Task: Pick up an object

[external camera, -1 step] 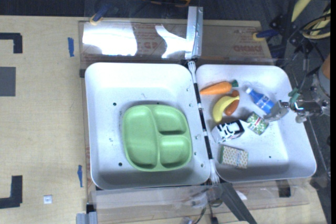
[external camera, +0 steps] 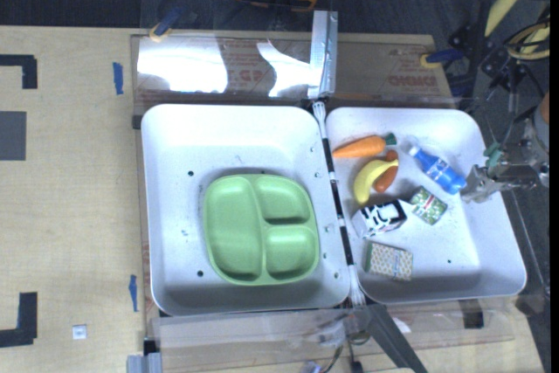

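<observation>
Right bin [external camera: 489, 262]: carrot [external camera: 358, 147] at 11 o'clock, banana [external camera: 374, 176] just below, bottle [external camera: 438, 171] at 2 o'clock nearest the gripper [external camera: 479, 185], cartons beneath. Left bin [external camera: 166, 153] holds a green tray [external camera: 259, 227]. Jaw state: cannot tell.

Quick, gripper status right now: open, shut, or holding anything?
Gripper: cannot be told; it sits at the right bin's right rim, beside the blue bottle, with nothing seen in it.
</observation>
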